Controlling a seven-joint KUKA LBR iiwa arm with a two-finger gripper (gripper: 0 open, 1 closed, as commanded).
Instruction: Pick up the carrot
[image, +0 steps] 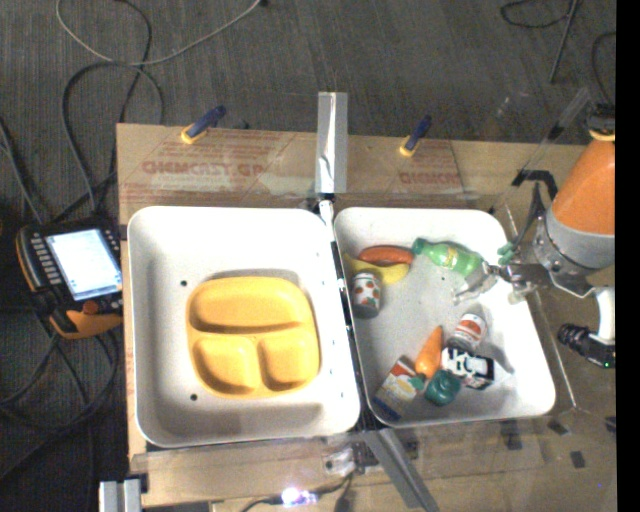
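The carrot (430, 350) is a small orange cone lying tilted in the front middle of the right bin (520, 400), wedged among other small items. My gripper (487, 273) hangs over the back right part of that bin, by the cap end of a green bottle (448, 257). It is well behind and to the right of the carrot. Its fingers look spread open with nothing between them.
Round the carrot lie a small can (470, 328), a black-and-white pack (470, 368), a teal piece (440, 390) and a carton (400, 384). A red and yellow item (386, 258) and a round can (367, 292) sit at the bin's left. The left bin (150, 300) holds a yellow divided tray (255, 333).
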